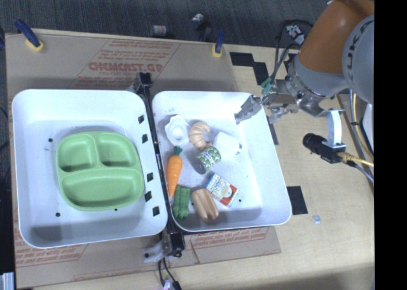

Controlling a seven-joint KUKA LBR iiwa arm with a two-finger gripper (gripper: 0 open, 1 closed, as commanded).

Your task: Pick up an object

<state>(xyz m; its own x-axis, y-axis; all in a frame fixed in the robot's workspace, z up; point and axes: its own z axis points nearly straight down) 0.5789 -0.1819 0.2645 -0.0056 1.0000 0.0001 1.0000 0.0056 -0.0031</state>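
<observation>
Hot dog (205, 204) lies at right bin's (270, 161) near edge, beside carrot (173, 173) and can (208, 158). Gripper (247, 110) hovers above far right rim, grasping nothing; claw state cannot be determined.

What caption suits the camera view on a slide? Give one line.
KUKA arm's gripper hovers at the right bin's upper rim above toy food, including a carrot; a green tray sits in the left bin.

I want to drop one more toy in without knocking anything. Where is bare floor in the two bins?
Right white bin: bare along its right side; crowded left, around the orange carrot. Left white bin: bare margins around the green divided plate.
</observation>
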